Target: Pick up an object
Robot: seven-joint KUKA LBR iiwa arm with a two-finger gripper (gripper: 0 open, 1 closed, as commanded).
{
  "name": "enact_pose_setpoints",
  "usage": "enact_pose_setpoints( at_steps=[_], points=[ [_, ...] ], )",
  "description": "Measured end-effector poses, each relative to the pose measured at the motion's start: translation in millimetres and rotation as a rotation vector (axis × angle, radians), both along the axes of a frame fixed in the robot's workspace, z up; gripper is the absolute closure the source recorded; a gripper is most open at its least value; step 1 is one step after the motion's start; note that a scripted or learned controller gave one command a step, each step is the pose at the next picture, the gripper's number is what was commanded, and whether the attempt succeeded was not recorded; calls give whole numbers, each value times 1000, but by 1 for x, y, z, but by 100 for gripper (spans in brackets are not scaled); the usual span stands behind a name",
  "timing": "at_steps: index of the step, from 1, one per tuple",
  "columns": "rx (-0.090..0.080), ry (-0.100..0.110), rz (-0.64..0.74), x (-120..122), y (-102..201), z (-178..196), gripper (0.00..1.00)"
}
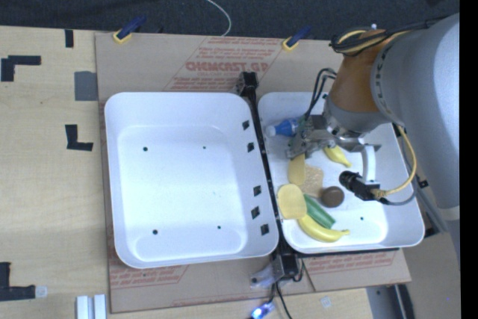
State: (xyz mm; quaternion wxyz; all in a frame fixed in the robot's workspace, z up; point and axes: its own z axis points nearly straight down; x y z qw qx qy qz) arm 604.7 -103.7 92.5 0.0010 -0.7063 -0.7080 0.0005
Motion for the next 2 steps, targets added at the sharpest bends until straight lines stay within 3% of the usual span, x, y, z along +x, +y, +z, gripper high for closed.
enact_pose_setpoints(
  at_steps=[1, 2],
  points=[
    [2, 3, 1, 0, 1, 8, 100],
    [2, 3, 1, 0, 1, 7, 0]
  ],
)
